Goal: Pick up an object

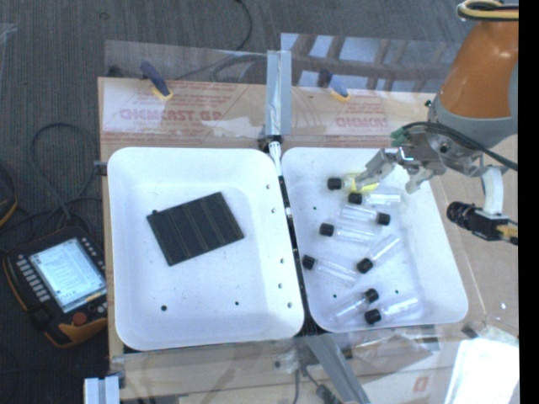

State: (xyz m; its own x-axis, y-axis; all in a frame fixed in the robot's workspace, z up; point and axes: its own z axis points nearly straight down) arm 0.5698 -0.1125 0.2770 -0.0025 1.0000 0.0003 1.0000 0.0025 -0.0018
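The grey arm (484,66) with its orange band reached in from the right, wrist bent down over the far part of the right bin (450,263). Its gripper (396,168) hung with fingers (376,167) spread wide, holding nothing, just above a yellowish tube (362,182). More clear black-capped tubes (364,219) lay scattered nearer. A dark ridged mat (195,227) lay flat in the left bin (135,310).

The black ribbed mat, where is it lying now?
In the camera view, the black ribbed mat lies flat in the left bin, near its middle, apart from the capped tubes in the right bin.
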